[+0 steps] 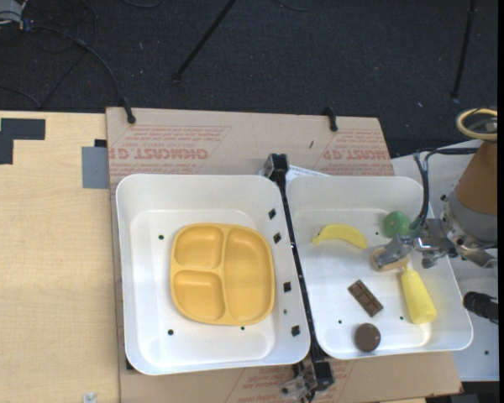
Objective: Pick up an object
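Tool [393,254] sits low in the right bin [319,193], whether spread or pinched I cannot tell, yellow corn cob [417,296] just beside it, long axis running toward the camera.

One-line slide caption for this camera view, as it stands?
Gripper low in the right bin among banana, green ball and corn cob; yellow divided plate in the left bin.
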`<act>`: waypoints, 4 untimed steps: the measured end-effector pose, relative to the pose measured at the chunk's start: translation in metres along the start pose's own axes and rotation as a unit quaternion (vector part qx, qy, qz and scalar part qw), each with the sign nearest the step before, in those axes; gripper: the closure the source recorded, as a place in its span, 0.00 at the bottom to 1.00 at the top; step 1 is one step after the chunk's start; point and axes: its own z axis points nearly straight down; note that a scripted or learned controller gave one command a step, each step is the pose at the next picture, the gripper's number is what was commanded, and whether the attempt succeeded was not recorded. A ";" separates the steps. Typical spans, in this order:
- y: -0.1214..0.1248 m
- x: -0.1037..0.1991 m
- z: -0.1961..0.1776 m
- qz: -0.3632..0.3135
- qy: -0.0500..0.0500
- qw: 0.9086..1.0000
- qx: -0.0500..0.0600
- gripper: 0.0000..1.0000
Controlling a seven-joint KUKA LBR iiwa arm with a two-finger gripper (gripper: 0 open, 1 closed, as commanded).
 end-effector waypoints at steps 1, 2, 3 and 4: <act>0.000 -0.005 0.045 0.000 0.000 1.000 -0.001 0.00; 0.002 -0.003 0.081 -0.001 0.000 1.000 -0.004 0.00; 0.001 -0.005 0.070 0.000 0.000 1.000 -0.002 1.00; 0.000 -0.007 0.027 0.000 -0.002 1.000 -0.005 1.00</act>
